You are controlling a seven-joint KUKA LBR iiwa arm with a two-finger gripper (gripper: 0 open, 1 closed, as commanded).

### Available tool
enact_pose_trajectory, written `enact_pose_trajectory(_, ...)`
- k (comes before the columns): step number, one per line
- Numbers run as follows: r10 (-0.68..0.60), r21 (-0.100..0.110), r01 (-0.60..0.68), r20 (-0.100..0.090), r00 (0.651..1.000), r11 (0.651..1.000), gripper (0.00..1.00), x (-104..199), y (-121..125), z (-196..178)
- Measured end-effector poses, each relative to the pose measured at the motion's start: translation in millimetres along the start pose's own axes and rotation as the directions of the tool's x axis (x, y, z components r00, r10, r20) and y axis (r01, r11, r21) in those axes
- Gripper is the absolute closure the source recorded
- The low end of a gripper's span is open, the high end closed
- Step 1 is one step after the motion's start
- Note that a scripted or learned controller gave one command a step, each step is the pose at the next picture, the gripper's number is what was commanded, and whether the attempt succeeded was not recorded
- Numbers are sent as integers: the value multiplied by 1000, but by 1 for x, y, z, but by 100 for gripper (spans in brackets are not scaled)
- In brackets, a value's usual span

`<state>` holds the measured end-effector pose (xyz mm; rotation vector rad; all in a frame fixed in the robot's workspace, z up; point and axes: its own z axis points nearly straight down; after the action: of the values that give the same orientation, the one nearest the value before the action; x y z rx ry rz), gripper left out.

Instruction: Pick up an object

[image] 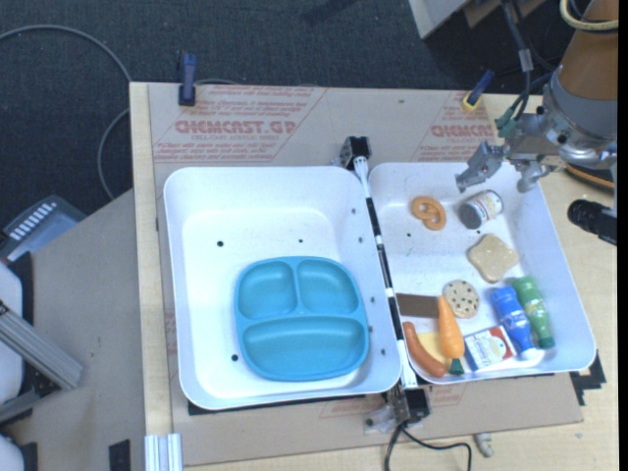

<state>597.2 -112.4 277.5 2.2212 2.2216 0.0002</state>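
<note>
Grey two-finger hand (502, 168) open, hovers over far edge of right white bin (564, 263), nothing between fingers. Small grey-white can (481, 208) just below, ungrasped. Pick not begun; descent, closing, lift remain.

A robotics lab is showing here: a board-covered bench (294, 126) is standing on dark carpet (245, 27), with loose cables (88, 52) lying at the far left.

Below the gripper (502, 168), the white bins (196, 263) are looking like smooth plastic; the blue tray (299, 317) is showing matt plastic, and the small can (481, 208) just beneath is glinting metallic.
</note>
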Motion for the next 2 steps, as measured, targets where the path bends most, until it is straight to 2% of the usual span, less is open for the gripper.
enact_pose_trajectory(1, 1, 2, -1, 0, 1000, 1000, 0, -72, 35, 142)
enact_pose_trajectory(2, 1, -4, -1, 2, 1000, 1000, 0, -67, -26, 191)
